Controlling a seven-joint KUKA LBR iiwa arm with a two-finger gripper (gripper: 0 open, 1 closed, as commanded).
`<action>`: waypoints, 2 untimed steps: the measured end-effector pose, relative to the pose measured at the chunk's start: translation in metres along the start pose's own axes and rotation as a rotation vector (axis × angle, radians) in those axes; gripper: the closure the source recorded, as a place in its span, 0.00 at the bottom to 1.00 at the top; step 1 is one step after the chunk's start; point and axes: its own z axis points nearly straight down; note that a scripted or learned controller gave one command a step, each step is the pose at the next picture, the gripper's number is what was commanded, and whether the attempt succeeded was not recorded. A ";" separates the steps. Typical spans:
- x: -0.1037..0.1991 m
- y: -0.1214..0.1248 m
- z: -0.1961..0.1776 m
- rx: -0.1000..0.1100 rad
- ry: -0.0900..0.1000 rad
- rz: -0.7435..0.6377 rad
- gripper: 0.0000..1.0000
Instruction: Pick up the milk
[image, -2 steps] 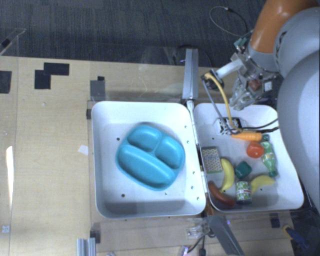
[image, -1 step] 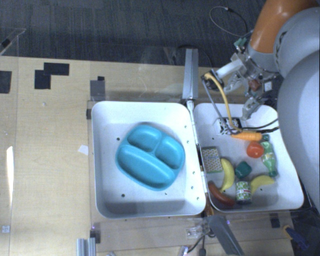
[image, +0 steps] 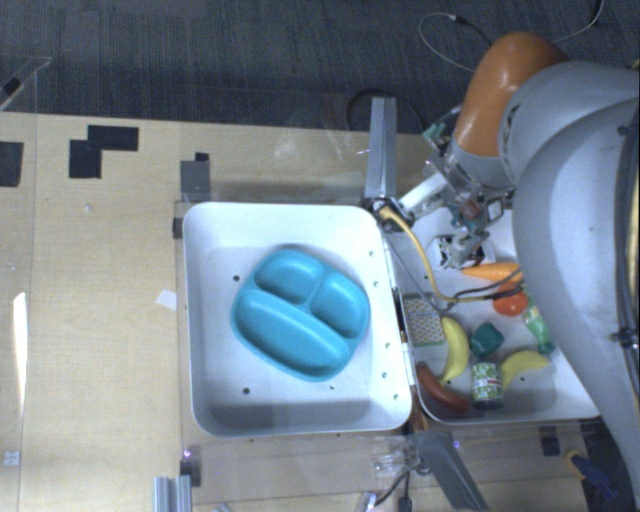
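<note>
My gripper (image: 468, 232) hangs low over the back part of the right bin (image: 432, 408), under the orange band of the arm (image: 505, 70). Its dark fingers point down at the bin floor just behind an orange carrot (image: 490, 271). The grey arm covers much of the right bin's right side and hides what lies beneath it.
The left bin (image: 210, 400) holds a blue divided plate (image: 300, 312). In the right bin's front lie two yellow bananas (image: 456, 346) (image: 524, 364), a teal block (image: 487, 338), a green can (image: 487, 381), a red fruit (image: 511, 304), a brown item (image: 441, 390) and a mesh pad (image: 422, 321).
</note>
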 end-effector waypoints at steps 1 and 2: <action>0.016 -0.022 -0.082 -0.001 0.002 0.000 0.00; 0.000 0.008 -0.006 0.000 -0.001 -0.022 0.00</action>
